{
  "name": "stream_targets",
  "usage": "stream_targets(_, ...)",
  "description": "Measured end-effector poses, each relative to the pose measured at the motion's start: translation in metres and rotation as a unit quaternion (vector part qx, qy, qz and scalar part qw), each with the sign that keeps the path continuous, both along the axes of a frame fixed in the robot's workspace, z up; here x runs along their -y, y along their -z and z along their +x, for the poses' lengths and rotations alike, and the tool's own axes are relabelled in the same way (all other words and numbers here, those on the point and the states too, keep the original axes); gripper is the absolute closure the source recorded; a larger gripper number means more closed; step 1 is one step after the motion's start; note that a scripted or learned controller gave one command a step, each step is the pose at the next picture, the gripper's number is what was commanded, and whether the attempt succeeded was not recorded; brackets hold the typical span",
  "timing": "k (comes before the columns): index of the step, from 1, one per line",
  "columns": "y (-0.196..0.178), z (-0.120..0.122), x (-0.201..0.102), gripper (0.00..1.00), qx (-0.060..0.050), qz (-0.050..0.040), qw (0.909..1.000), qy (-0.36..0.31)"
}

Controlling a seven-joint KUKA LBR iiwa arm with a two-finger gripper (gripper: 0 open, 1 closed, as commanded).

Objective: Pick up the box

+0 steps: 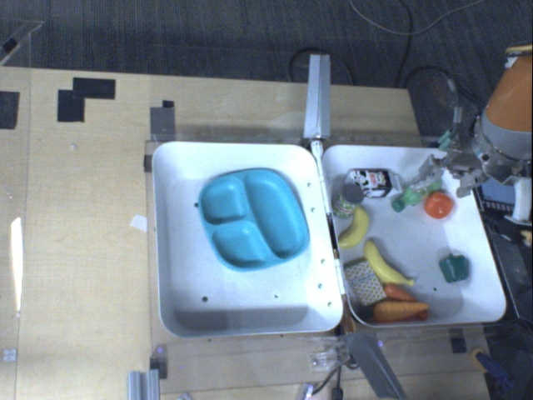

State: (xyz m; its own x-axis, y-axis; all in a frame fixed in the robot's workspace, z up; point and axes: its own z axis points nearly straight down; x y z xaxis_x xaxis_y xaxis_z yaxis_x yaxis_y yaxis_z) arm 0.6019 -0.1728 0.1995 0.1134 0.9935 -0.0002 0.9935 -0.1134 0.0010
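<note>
The box [369, 182], which I take to be the black-and-white carton, lies on its side in the right bin [491, 302], near that bin's far wall and towards the edge it shares with the left bin [166, 240]. Its long axis runs roughly across the view, left to right, with a slight tilt.

A grey can [348, 193] sits just beside its near-left corner; I cannot tell whether the two touch. A banana [356, 227] lies a little nearer the camera, below the can. To the box's right, close by, is a small green piece [407, 198], and next to that an orange ball [439, 205].

The gripper [452, 172] hangs over the far right part of the same bin, above the ball and green piece. From there the box lies towards the view's left, at about the same depth. How wide the gripper stands cannot be told from this view; nothing is seen held in it.

The coming move looks like a sideways travel leftward, past the green piece. A grasp across the box's short side seems best, since the can crowds its left end.
</note>
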Motion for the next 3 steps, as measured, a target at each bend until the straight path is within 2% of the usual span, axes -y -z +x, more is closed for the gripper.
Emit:
stream_targets(1, 0.109, -0.022, -0.065, 0.00, 0.001, 0.0003, 1.0000, 0.005)
stream_targets(2, 0.042, 0.031, -0.030, 0.00, 0.001, -0.0001, 0.9979, 0.065)
stream_targets(3, -0.035, 0.004, -0.056, 0.00, 0.001, -0.0002, 0.9992, 0.040)
